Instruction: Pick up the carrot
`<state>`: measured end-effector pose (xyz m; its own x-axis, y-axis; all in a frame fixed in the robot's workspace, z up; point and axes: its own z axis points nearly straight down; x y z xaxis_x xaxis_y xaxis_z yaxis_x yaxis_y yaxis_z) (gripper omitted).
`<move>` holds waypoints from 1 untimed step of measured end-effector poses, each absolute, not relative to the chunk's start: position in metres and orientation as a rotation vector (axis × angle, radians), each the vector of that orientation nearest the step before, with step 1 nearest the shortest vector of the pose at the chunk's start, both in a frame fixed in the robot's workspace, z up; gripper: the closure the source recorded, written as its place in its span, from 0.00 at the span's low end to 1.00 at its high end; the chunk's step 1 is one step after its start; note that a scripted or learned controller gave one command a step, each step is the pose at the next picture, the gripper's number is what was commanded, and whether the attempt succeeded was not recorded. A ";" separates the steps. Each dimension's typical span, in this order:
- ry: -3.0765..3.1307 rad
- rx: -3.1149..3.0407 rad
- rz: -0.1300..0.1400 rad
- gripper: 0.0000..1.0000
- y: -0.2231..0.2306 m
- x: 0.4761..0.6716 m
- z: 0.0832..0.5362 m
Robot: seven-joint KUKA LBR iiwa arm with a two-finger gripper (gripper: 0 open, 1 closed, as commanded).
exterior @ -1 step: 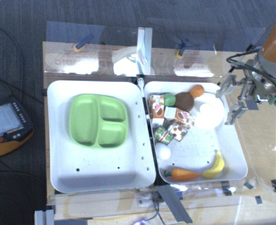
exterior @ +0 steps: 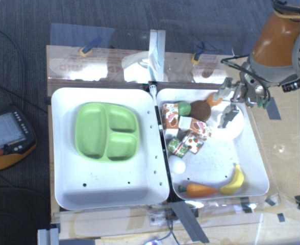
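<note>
Two white bins sit side by side on your counter (exterior: pixel 282 152); the carrot (exterior: pixel 200 190) lies in the right bin (exterior: pixel 254 160), against its near wall, stem end towards the divider, just beside the banana (exterior: pixel 233 180). Your end effector (exterior: pixel 230 102) hangs over the far right corner of that bin, well apart from the carrot. Its fingers (exterior: pixel 228 115) appear spread, with nothing between them.

Recommended approach, as a judgement: bring the end effector across the bin to above the carrot's middle, turn the fingers to close across its narrow width, not along its length, and descend straight. The near wall leaves little clearance on one side, and the banana tip crowds the thick end, so favour the middle or the stem half. The white egg (exterior: pixel 178 166) stands near the stem end; avoid nudging it.

Surroundings noted: cartons (exterior: pixel 185 131) and a brown round item (exterior: pixel 201 109) fill the bin's far left. The left bin (exterior: pixel 68 182) holds a green divided plate (exterior: pixel 107 131). Dark carpet (exterior: pixel 17 34) surrounds the counter, with a handheld pendant (exterior: pixel 8 131) lying to the left.
</note>
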<state>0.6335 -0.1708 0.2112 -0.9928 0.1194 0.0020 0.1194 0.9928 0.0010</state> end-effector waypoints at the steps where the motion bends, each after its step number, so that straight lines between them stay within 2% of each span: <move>1: -3.140 0.053 0.000 0.00 -0.163 0.574 0.171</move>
<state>0.5735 -0.1634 0.1713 -0.9994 -0.0337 0.0011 -0.0337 0.9994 -0.0003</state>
